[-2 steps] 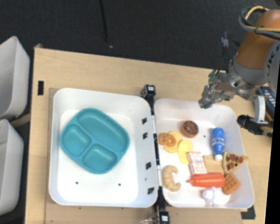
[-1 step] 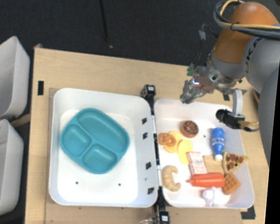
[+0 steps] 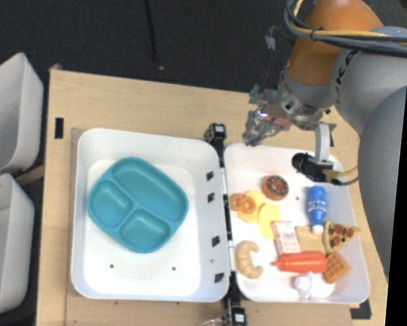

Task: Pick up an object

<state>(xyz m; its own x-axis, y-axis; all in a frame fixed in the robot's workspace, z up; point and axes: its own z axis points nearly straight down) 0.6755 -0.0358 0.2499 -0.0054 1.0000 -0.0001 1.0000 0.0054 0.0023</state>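
Note:
My gripper [image 3: 255,133] hangs over the far left corner of the right bin [image 3: 250,161], above its rim, with nothing seen between its fingers. The right bin holds toy food: a chocolate donut [image 3: 275,187], a pretzel [image 3: 242,202], a yellow piece [image 3: 268,215], a blue bottle [image 3: 316,205], a pizza slice [image 3: 340,235], a pink wafer [image 3: 283,237], a red hot dog [image 3: 300,261], a waffle [image 3: 335,267], a croissant [image 3: 248,259] and a white piece [image 3: 309,285]. All lie nearer the camera than the gripper.
The left bin [image 3: 80,254] holds a teal divided plate [image 3: 137,204]. A ridge with black clips [image 3: 220,210] joins the two bins. The wooden bench [image 3: 152,103] shows behind them, and the arm rises at upper right.

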